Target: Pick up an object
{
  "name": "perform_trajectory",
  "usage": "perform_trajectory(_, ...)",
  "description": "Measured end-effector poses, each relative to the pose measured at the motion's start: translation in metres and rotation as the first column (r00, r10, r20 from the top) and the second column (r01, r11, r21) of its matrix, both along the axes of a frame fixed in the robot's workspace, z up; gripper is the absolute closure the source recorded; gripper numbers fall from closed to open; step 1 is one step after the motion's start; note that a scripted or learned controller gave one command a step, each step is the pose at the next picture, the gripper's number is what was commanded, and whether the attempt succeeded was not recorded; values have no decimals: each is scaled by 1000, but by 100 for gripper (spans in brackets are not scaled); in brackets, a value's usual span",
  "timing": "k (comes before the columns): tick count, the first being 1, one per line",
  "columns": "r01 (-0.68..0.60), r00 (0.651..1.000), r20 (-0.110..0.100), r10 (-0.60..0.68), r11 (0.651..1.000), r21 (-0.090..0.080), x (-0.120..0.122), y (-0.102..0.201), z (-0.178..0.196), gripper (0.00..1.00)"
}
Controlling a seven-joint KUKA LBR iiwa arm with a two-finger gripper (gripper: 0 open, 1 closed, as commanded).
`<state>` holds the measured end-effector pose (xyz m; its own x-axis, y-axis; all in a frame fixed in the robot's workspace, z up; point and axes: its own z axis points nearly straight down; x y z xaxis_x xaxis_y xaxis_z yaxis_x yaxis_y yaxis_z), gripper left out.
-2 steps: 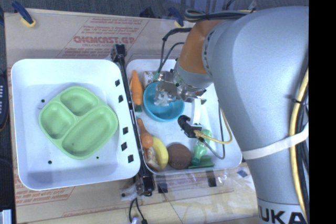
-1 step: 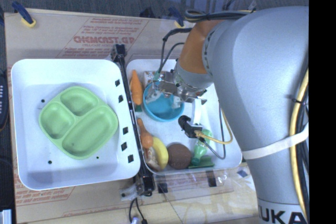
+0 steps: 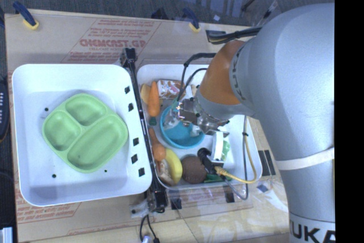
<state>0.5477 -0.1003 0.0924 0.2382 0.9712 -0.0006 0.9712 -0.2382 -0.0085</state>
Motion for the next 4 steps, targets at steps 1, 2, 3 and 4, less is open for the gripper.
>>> perform_trajectory(1, 137, 991, -2, -137, 991, -3, 39, 4, -1, 0)
perform_trajectory(2, 128, 992, -10, -128, 992, 1, 39, 5, 9, 100)
perform_trajectory(3, 127, 992, -10, -127, 992, 0, 38, 5, 8, 0)
perform_trajectory(4, 91, 996, 0, -91, 996, 0, -14, -15, 0, 0)
